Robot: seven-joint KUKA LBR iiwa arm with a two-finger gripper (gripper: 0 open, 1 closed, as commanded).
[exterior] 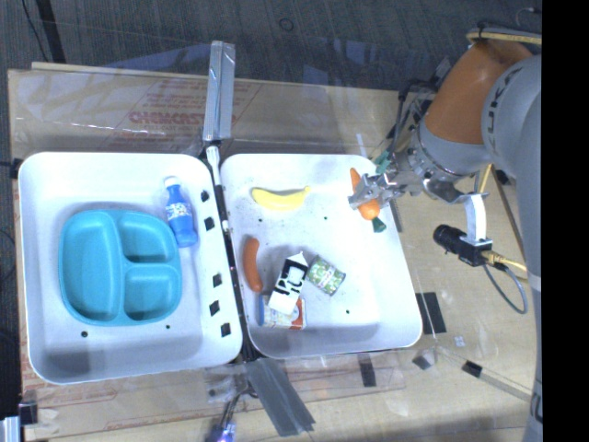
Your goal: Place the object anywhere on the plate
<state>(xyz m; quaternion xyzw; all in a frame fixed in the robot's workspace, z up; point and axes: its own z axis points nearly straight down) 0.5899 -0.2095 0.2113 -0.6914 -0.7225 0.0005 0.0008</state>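
Observation:
A blue divided plate (92, 274) lies in the left bin (37, 339). My gripper (370, 194) hangs over the right rim of the right bin (396, 320), far from the plate. It is shut on a small orange carrot-like toy (369, 211) with a teal tip. The orange body shows above and below the fingers, which hide its middle.
A small blue bottle (179, 212) lies in the left bin next to the plate's upper right corner. In the right bin lie a banana (279, 197), a reddish sausage (250, 262), a small carton (290, 288) and a green can (326, 276). A metal divider bar (219, 90) stands between the bins.

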